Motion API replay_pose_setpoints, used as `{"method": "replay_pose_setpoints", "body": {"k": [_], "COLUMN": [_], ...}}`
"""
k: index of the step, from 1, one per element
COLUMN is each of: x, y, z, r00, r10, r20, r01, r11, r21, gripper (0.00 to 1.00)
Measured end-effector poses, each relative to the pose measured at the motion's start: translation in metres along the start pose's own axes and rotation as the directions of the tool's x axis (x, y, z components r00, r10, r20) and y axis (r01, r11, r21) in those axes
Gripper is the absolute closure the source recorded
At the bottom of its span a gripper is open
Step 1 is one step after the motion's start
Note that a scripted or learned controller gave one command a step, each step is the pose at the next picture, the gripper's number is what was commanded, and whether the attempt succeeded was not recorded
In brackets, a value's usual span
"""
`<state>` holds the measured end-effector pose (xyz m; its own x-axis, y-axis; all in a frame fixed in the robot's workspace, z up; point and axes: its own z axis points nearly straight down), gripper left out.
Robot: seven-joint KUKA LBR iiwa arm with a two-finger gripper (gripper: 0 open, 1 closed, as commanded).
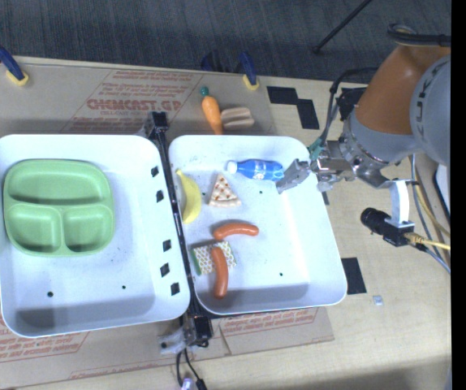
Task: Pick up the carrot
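Observation:
The carrot (210,112), orange with a green top, lies on the cardboard just behind the right bin's far rim, next to a small hot dog bun (237,119). My gripper (295,175) hangs over the right bin's far right corner, close to the blue bottle (257,169). It is well to the right of the carrot and nearer than it. Nothing shows between its fingers.
The right bin (314,250) holds a banana (190,197), a pizza slice (222,190), two sausages (235,230), a sandwich piece (217,258) and the bottle. The left bin (22,299) holds a green divided tray (58,207). Clamps (10,65) stand along the board's far edge.

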<state>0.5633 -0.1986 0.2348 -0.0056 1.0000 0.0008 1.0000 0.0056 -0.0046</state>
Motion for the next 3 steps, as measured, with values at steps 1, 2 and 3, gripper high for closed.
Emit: {"method": "replay_pose_setpoints", "body": {"k": [1, 2, 3], "x": [0.064, -0.004, 0.101], "y": [-0.006, -0.001, 0.022], "z": [0.144, 0.057, 0.133], "r00": [0.983, 0.999, 0.999], "r10": [-0.182, -0.039, -0.035], "r20": [0.000, 0.002, 0.001], "r01": [0.182, 0.039, 0.035], "r11": [0.983, 0.999, 0.999], "r21": [0.001, -0.002, 0.000], "gripper": [0.00, 0.00, 0.00]}}
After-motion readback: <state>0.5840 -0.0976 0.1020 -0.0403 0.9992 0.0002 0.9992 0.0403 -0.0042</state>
